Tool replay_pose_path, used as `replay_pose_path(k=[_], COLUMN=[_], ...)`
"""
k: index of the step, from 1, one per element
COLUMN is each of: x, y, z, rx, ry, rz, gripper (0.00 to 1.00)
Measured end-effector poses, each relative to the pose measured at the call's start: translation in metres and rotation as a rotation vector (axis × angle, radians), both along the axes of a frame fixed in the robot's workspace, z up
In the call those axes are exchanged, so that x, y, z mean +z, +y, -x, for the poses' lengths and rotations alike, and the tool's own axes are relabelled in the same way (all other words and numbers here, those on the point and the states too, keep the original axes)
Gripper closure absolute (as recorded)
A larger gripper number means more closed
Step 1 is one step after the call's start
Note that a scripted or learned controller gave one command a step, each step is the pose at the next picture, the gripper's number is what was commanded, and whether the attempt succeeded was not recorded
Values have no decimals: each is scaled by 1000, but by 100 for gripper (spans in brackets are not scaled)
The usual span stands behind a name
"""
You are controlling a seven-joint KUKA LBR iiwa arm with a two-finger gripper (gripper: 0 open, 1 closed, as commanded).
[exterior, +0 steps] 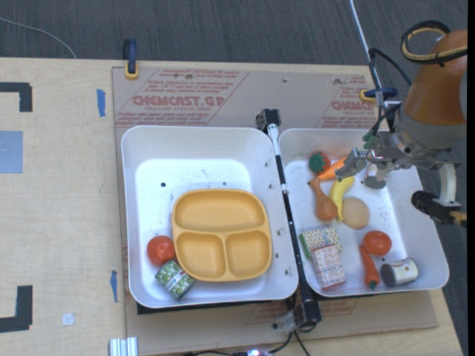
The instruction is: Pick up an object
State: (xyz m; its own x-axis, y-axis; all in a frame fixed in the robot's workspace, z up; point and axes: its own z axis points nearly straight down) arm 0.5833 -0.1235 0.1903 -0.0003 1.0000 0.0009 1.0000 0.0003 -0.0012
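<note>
My gripper hangs over the back of the right bin, fingers apart and nothing between them. Just to its left lie a red-and-green piece of toy fruit and a small orange carrot. Below it are a yellow banana, a brown drumstick and a round tan bun. Nearer the front sit a red tomato, a longer carrot, a small can and two snack packets.
The left bin holds a yellow divided plate, a red tomato and a green packet. A black clamp sits at the back where the two bins meet. The arm's orange band rises at the right.
</note>
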Motion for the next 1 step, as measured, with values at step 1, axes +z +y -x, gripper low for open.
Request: replay_pose_path(k=[1], x=[-86], y=[-10], z=[44], rx=[-2], ry=[-16], rz=[5], gripper=[0])
